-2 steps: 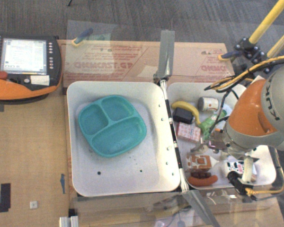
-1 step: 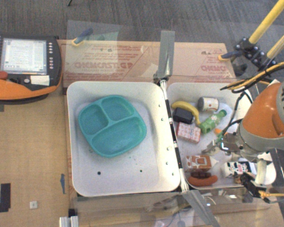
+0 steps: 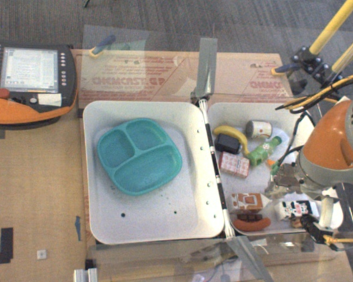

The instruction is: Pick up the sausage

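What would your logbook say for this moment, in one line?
gripper over right bin | sausage lying at near edge | not picked up

One fixed overhead camera, tilted down across the bench.

It looks from above at a slant, far enough back to take in both white bins: the left bin point(image 3: 106, 216) fills the centre-left of the frame, the right bin point(image 3: 282, 119) the centre-right. Floor runs along the top edge, a teach pendant point(image 3: 29, 81) sits at the upper left, and the arm point(image 3: 335, 143) enters from the right edge, its orange band nearest the lens.
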Robot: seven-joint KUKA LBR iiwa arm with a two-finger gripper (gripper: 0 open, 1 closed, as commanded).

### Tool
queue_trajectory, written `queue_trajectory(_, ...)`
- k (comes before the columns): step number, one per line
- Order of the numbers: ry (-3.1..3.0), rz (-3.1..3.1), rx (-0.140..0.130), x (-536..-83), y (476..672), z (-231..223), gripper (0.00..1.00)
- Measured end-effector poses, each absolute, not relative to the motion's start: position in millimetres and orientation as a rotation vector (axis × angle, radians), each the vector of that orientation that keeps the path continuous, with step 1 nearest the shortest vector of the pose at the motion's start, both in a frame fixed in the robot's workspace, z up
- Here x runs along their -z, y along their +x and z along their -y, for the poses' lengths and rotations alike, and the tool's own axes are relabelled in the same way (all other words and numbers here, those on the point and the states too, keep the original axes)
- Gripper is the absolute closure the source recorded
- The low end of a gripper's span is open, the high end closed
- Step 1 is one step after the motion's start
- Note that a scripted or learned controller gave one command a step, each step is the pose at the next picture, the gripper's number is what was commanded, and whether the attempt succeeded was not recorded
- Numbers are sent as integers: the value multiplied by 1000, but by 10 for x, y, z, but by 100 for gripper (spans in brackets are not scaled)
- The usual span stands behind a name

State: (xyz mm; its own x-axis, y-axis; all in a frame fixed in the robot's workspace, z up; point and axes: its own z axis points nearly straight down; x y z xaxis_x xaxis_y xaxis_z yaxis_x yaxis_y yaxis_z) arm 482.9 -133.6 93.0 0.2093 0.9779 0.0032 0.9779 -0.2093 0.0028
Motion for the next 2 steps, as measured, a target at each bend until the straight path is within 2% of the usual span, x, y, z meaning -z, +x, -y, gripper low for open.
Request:
queue_trajectory(1, 2446, -1976, -4, -995, 4831, 1335, 100)
queue_trajectory(2, 2341, -2098, 6, -2194, 5254, 706, 100)
